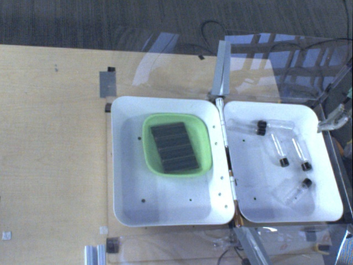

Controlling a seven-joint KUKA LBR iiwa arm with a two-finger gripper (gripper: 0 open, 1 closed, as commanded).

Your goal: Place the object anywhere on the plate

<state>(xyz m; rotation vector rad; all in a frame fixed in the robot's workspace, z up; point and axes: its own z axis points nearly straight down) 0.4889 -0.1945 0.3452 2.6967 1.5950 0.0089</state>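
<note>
A square green plate (149,148) lies in the left white bin (165,211). On it rests a dark grey ribbed rectangular block (174,147), flat and slightly turned, covering most of the plate's middle. A pale part of my gripper (334,120) pokes in at the right edge of the view, over the right bin's far right rim. It is well away from the plate and the block. Nothing is seen in it.
The right white bin (259,206) holds several clear vials with black caps (279,150), scattered across its middle and right side. A grey metal post (222,68) stands behind the seam between the bins. Cables and a metal frame lie at the back right.
</note>
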